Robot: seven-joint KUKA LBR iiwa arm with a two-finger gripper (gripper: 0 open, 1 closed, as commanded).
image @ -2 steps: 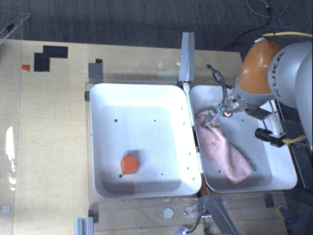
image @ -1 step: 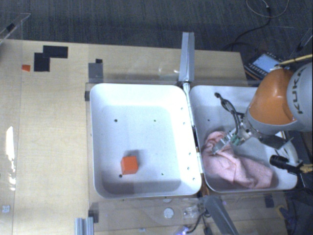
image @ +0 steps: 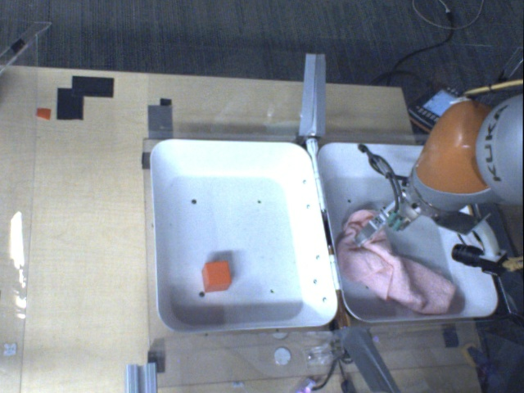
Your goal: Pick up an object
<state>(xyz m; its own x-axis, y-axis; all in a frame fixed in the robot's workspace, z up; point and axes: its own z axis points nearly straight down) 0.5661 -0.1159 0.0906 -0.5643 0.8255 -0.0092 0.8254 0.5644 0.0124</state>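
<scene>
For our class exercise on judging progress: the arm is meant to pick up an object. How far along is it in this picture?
Done: the arm has reached into the right bin, and its gripper is down at the upper left end of the pink cloth.
In hand: a try at the cloth; whether it is gripped cannot be told.
Left: the cloth lies on the bin floor, so lifting remains. The orange block sits untouched in the left bin.
</scene>
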